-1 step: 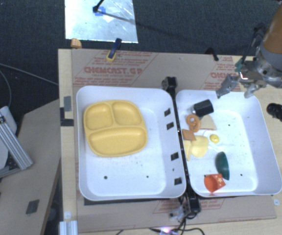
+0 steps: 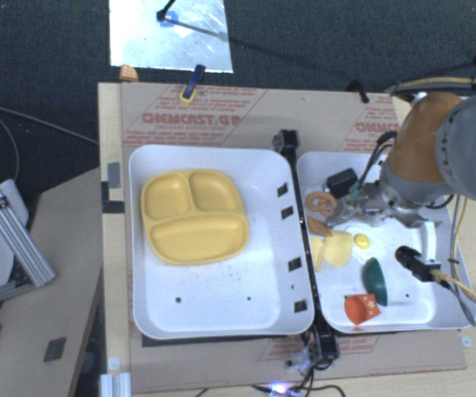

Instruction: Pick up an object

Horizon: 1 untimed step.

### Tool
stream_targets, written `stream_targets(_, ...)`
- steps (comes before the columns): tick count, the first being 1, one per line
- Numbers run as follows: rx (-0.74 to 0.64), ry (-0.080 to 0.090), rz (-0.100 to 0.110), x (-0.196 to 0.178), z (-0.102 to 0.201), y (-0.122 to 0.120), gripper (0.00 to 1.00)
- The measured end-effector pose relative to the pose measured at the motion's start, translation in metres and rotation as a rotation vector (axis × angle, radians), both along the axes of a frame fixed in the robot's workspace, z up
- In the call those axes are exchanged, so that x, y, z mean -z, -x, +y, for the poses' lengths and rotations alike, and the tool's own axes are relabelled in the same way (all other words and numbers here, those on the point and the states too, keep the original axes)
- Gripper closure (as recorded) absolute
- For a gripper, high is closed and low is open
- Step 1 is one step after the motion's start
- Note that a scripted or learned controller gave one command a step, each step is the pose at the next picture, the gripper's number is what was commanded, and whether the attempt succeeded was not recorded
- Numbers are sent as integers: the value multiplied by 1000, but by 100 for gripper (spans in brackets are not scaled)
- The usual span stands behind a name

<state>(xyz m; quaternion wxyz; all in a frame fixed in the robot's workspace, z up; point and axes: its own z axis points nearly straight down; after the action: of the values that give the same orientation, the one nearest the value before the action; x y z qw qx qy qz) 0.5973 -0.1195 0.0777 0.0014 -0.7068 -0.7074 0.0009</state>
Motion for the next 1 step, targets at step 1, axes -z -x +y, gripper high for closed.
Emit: stream_targets(1, 2, 0, -2, -8, 11, 105, 0)
